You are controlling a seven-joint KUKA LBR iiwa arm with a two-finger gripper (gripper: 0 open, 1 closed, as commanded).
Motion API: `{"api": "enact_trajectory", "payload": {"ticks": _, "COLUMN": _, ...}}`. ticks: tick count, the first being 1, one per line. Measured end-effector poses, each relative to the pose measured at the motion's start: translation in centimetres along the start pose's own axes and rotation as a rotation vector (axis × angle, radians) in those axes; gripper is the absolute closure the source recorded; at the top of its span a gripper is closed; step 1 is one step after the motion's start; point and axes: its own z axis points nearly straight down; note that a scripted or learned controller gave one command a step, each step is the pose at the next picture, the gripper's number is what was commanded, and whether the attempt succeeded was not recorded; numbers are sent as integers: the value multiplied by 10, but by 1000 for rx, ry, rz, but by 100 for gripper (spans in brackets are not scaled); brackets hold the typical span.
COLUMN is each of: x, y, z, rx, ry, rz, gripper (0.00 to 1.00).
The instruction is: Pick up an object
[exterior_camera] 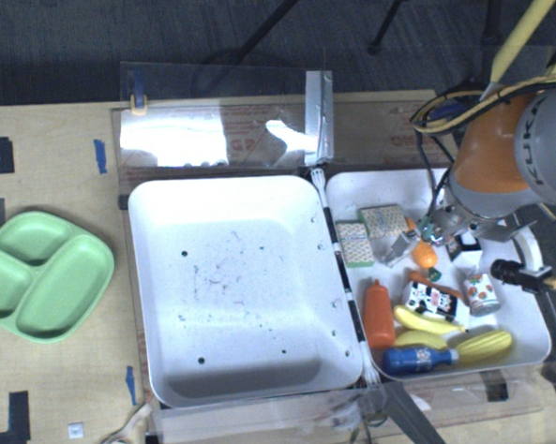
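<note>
In the camera view, two shallow white plastic bins are seen side by side on the light wooden bench [57,136]. The left bin [155,214] shows a bare white floor with a few small dark marks. The right bin [539,341] carries all the small things.

The grey arm with the orange band [499,151] is reached in from the right, over the far right corner of the right bin. The gripper [436,233] is placed low inside this bin, near its far edge, just above a small orange ball [425,254]. Whether the gripper is released or clenched cannot be told, because it is too small and partly covered by the wrist.

Beside the ball, toward the far left corner of the right bin, a green checked flat packet [355,243] and a second patterned packet [384,221] are laid. A red-orange plastic bottle [379,315] is laid along the left wall. A black box with coloured print [430,299] is seen in the middle. A yellow banana [425,319], a second yellow fruit-shaped piece [486,345] and a blue bottle [413,358] are laid near the front edge. A small white can with a red label [480,291] stands toward the right wall.

On the left edge of the bench, a green divided plastic plate [45,275] is placed.
</note>
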Motion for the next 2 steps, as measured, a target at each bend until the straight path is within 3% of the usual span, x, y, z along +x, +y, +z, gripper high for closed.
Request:
{"api": "enact_trajectory", "payload": {"ticks": 1, "x": -1, "y": 0, "z": -11, "rx": -3, "ry": -2, "rz": 2, "gripper": 100}}
{"api": "enact_trajectory", "payload": {"ticks": 2, "x": 21, "y": 55, "z": -136, "rx": 3, "ry": -2, "rz": 83, "gripper": 100}}
